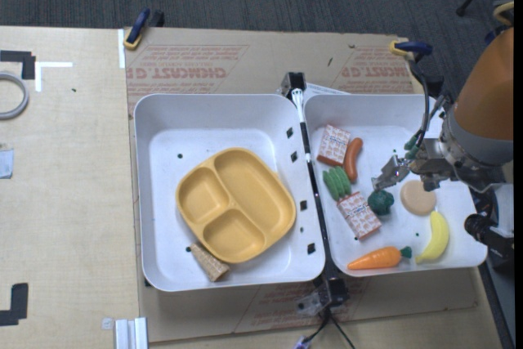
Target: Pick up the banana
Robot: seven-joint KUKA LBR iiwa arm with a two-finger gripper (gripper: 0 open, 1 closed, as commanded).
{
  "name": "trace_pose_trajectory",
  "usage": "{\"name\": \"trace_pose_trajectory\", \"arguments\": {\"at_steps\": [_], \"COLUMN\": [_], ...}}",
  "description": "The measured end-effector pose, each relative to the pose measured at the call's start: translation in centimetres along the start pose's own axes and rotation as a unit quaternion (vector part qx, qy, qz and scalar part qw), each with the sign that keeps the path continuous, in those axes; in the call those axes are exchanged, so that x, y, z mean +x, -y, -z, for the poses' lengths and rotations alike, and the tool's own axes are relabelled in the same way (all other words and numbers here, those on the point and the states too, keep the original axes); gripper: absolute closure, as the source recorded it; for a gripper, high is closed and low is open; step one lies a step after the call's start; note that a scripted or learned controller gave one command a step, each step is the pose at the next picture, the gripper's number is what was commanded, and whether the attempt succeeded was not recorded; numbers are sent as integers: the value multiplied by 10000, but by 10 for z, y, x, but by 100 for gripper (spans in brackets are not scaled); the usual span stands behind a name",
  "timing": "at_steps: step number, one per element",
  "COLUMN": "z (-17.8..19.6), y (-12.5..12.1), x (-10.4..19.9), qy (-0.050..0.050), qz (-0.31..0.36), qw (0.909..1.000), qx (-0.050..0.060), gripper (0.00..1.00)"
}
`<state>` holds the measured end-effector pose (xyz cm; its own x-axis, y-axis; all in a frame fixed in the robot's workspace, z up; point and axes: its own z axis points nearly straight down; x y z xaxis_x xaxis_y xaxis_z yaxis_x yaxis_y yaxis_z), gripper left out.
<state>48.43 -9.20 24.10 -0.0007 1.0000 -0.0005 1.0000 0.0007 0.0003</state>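
Yellow: one banana [434, 238] lies just below your claw [394, 173], near it. Two cartons [333, 145] sit to the claw's left. You cannot tell its finger spread

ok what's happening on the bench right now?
The grey KUKA arm's two-finger gripper hovers in the right white bin, above the dark green broccoli toy and beside the round tan cookie. The curved yellow banana lies untouched near the bin's front right corner, next to the orange carrot.
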Motion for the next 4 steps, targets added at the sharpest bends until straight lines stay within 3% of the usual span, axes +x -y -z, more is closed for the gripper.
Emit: {"name": "trace_pose_trajectory", "arguments": {"at_steps": [1, 2, 3, 4], "z": [-31, -147, -137, -148], "y": [6, -7, -9, 6], "x": [-51, -114, -115, -130], "qy": [-1, 10, 27, 2], "qz": [1531, 1699, 1690, 3777], "qw": [9882, 9855, 9856, 9259], "qx": [0, -16, -35, -8], "gripper": [0, 0, 100, 100]}}
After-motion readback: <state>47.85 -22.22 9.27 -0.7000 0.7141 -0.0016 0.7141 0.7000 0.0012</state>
